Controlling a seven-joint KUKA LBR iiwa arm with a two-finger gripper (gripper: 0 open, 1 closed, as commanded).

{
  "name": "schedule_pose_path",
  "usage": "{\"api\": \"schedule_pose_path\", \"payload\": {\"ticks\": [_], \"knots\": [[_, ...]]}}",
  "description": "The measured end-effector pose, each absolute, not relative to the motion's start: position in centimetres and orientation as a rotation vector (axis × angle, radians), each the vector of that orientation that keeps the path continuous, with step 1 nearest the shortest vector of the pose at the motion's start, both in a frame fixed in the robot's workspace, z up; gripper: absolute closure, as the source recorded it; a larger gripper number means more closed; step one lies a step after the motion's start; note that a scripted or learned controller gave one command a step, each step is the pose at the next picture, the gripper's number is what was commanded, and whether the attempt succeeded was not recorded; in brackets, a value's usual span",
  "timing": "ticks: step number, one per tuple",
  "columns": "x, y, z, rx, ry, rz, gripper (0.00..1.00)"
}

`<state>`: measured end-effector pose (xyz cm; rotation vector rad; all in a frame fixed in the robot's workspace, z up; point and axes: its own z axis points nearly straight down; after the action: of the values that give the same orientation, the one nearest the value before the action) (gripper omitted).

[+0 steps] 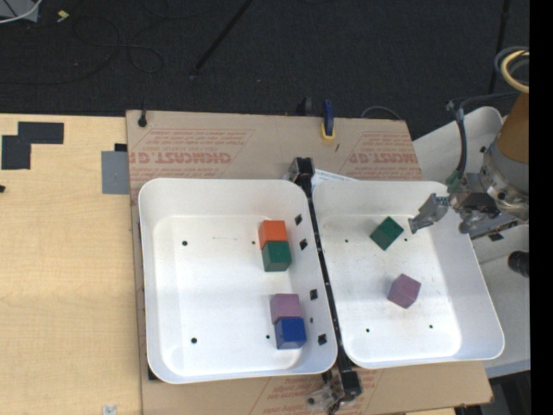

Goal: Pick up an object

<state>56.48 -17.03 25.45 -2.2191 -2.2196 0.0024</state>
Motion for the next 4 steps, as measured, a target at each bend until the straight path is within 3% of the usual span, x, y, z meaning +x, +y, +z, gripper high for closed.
{"api": "schedule_pose_path", "payload": {"ticks": [1, 2, 3, 4], "knots": [[54.0, -21.1, 9.9, -2.221, -2.223, -0.002, 0.00], [58.3, -20.4, 14.3, -2.221, -2.226, -0.002, 0.00], [58.8, -17.0, 8.4, -2.214, -2.219, 0.004, 0.00], [58.2, -21.6, 8.8, -2.223, -2.220, 0.003, 0.00]]}}
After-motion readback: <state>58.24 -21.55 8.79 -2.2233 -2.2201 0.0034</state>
